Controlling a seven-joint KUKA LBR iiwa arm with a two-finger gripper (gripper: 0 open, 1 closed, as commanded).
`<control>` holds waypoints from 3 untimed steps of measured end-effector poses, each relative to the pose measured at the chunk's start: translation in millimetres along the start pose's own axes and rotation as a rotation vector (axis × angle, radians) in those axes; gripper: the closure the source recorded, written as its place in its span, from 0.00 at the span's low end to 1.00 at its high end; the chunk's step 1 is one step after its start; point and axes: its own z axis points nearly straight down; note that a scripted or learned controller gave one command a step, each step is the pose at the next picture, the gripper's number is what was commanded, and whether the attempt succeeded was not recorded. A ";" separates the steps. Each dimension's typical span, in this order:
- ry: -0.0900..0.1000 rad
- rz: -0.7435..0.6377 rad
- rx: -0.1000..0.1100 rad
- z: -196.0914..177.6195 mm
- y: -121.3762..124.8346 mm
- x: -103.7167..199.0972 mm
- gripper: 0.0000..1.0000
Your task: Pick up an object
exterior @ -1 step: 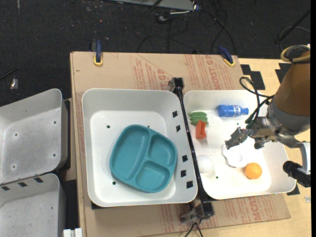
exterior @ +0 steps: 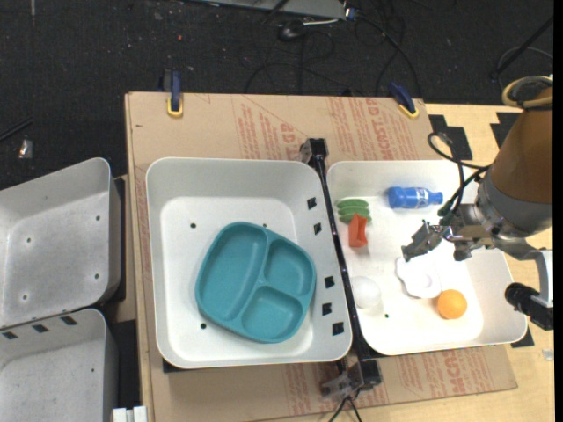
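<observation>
End effector (exterior: 420, 242), finger state unclear, just above white object (exterior: 417, 280), orange ball (exterior: 451, 304) nearby

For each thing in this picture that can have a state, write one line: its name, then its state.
Teal divided plate: lying flat in the left bin, right way up.
Blue bottle: on its side in the right bin.
Orange ball: resting on the bin floor, untouched.
Red and green pieces: lying flat together.
Gripper: above the right bin, holding nothing visible.
</observation>
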 end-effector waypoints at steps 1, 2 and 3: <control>0.001 0.002 0.006 63.2 -1.7 5.1 0.00; -0.005 0.007 0.001 120.6 -8.7 -4.5 0.00; -0.014 0.011 -0.010 144.4 -7.6 -11.6 0.00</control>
